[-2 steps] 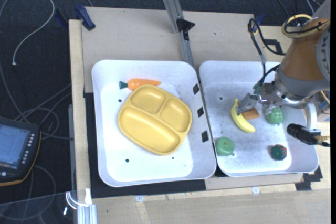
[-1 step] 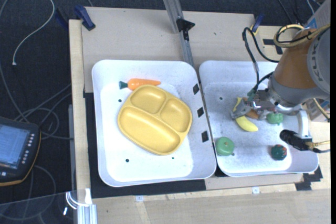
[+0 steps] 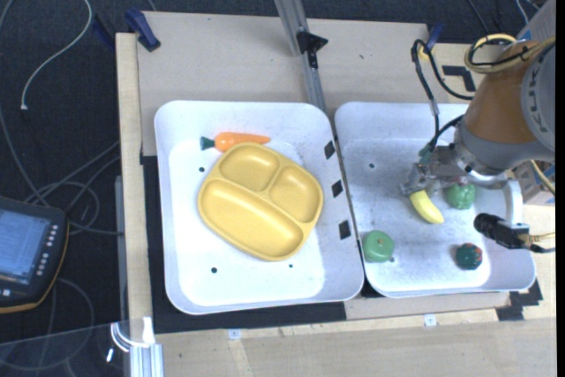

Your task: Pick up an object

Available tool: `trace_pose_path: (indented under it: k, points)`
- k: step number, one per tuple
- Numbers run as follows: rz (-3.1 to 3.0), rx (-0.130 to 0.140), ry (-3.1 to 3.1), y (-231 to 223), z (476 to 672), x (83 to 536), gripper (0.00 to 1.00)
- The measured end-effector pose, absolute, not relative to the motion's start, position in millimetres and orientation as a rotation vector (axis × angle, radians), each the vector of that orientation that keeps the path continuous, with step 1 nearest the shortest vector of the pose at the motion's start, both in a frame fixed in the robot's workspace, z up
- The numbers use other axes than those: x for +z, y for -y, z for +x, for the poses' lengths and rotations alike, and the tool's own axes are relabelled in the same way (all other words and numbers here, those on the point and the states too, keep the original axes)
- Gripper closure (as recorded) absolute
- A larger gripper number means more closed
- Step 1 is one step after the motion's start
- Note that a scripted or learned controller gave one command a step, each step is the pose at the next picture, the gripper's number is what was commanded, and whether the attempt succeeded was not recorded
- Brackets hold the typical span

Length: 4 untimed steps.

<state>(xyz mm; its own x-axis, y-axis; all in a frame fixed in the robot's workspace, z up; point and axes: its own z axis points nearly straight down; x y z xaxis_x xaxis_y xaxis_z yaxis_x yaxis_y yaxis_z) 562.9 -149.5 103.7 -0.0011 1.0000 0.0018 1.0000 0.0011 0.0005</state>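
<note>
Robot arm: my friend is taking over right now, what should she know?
End effector: low in the right bin, right at the banana; grip can't be judged from here.
Right bin also holds a green apple, a green item by the banana and a red-green fruit.
Left bin: yellow divided plate, carrot.
Done: nothing lifted yet.
Left: grasp and raise one object.

Gripper [image 3: 430,184] above banana [image 3: 427,207]
</note>
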Motion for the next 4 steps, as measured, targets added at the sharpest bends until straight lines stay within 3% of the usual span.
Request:
trace_pose_path:
  k: [3,4]
  points:
    - [-2.224,-0.006,2.228,156.1,569.6,263.3,1.00]
    - [-2.212,-0.002,2.226,101.0,555.1,268.0,1.00]
